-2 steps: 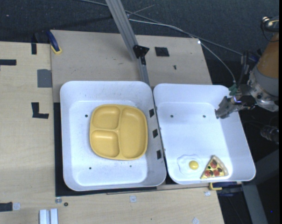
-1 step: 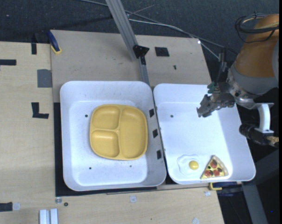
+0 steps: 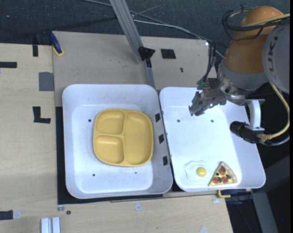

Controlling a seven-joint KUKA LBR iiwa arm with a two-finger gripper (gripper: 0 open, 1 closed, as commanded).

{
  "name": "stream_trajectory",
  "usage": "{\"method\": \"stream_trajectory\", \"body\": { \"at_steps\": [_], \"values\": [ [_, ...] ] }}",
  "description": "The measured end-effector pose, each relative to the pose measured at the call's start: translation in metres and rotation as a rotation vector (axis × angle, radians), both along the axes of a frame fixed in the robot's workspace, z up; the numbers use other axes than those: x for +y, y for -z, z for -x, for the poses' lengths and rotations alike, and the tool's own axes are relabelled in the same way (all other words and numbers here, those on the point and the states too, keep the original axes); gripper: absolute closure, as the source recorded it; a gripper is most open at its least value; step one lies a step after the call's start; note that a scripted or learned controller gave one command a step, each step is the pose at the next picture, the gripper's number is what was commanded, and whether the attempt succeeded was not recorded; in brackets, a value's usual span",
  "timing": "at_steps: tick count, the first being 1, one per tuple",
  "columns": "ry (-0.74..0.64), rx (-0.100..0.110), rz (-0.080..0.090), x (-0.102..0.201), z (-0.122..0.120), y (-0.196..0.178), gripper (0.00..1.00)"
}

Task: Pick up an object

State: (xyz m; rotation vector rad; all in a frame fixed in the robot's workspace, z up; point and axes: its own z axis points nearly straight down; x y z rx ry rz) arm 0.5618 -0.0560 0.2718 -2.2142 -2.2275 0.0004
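Item: fried egg (image 3: 197, 170), right bin (image 3: 204, 135), 6 o'clock; we judged it light, flat, slippery, best pinched at rim; gripper (image 3: 197, 108) state untellable

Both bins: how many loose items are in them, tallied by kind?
Yellow divided plate, left bin: 1
Toy fried egg, right bin: 1
Toy pizza slice, right bin: 1
Total: 3
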Motion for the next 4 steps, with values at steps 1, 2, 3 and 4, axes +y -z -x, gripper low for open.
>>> {"method": "stream_trajectory", "body": {
  "at_steps": [1, 2, 3, 4],
  "values": [
    [0.001, 0.002, 0.001, 0.046, -0.018, 0.022, 1.0],
    [-0.001, 0.001, 0.0, 0.103, -0.032, 0.034, 1.0],
    [0.002, 0.0, 0.001, 0.14, -0.055, 0.043, 1.0],
    [0.003, 0.001, 0.002, 0.138, -0.054, 0.043, 0.0]
  ]
}}
